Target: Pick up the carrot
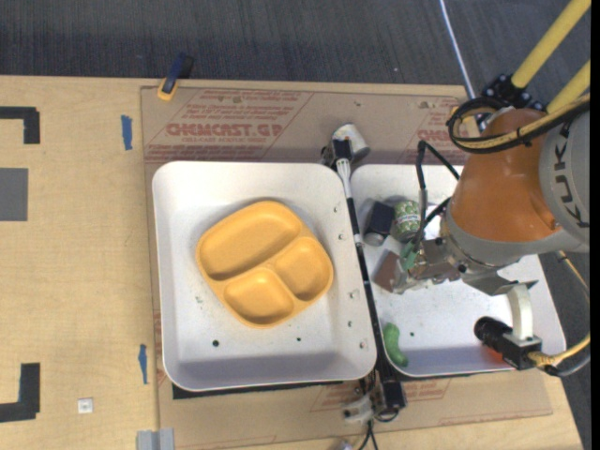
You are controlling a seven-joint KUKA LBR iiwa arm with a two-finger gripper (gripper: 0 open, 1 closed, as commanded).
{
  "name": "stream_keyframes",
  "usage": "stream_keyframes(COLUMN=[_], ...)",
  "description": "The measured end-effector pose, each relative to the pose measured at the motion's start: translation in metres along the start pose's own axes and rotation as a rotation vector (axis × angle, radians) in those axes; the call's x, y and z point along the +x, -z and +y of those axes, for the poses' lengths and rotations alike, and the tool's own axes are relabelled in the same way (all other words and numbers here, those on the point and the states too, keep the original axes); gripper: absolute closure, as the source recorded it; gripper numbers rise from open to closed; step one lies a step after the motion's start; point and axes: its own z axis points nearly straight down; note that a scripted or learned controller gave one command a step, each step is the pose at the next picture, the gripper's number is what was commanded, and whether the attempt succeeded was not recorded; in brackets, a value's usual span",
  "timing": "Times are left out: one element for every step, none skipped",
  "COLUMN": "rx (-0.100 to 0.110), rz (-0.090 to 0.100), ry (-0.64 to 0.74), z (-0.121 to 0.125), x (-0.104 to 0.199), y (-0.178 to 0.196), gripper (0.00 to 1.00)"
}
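The arm's hand [410, 272], grip state unclear, hangs low in the right bin [469, 350] and should centre over the carrot before clenching.

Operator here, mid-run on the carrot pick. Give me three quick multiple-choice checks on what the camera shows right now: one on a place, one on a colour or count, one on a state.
1. Where does the yellow divided plate lie?
A. In the left bin
B. In the right bin
C. On the cardboard outside the bins

2. How many compartments does that plate have?
A. Two
B. Three
C. Four

3. How does the plate sit?
A. Upside down
B. Propped on edge against a bin wall
C. Flat, open side up

Answers:
1. A: the plate rests in the middle of the left bin, while the arm reaches over the right bin.
2. B: one long section and two smaller ones show.
3. C: its hollows face the camera and it lies level on the bin floor.
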Motion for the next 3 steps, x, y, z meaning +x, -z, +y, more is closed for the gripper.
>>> stream_keyframes(rx=[0.005, 0.002, 0.006], rz=[0.001, 0.000, 0.000], ry=[-0.094, -0.461, -0.370], z=[0.004, 0.017, 0.016], x=[0.060, 0.091, 0.144], y=[-0.012, 0.030, 0.015], gripper=[1.00, 1.00, 1.00])
